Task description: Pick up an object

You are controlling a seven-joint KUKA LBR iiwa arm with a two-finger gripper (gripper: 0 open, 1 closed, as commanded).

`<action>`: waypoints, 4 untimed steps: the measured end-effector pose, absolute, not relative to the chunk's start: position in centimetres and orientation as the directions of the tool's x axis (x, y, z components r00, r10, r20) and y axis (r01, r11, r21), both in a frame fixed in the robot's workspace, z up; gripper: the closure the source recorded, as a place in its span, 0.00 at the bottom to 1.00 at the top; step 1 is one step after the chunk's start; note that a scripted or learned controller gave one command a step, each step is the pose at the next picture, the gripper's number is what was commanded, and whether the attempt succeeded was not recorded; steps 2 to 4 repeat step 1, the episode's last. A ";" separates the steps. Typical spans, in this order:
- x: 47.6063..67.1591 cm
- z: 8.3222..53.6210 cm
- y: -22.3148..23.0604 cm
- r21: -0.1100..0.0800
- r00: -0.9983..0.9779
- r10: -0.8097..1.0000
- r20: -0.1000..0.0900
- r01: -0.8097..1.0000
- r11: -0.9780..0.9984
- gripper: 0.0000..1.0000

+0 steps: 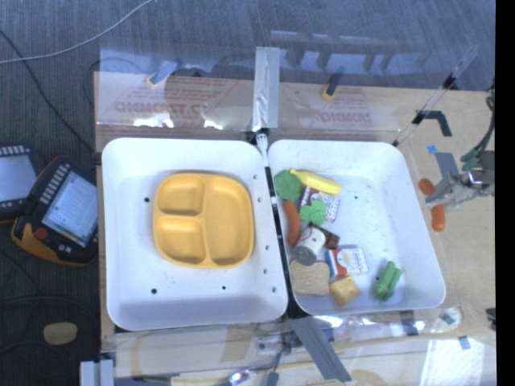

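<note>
Two white bins sit side by side on the bench: the left bin (121, 240) holds a yellow divided plate (203, 219), the right bin (402, 215) a cluster of toy foods along its left side, among them a banana (315, 182), a carrot (291, 222), a bread slice (310, 278) and a green pickle (388, 281) lying a little apart.
</note>
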State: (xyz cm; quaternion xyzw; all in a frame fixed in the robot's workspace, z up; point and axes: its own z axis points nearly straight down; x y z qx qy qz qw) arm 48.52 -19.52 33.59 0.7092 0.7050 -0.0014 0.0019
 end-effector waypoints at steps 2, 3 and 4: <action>53.4 23.5 -13.8 -0.004 0.185 0.983 -0.002 0.983 -0.185 1.00; 53.4 23.5 -13.8 -0.004 0.185 0.983 -0.002 0.983 -0.185 1.00; 53.4 23.5 -13.8 -0.004 0.185 0.983 -0.002 0.983 -0.185 1.00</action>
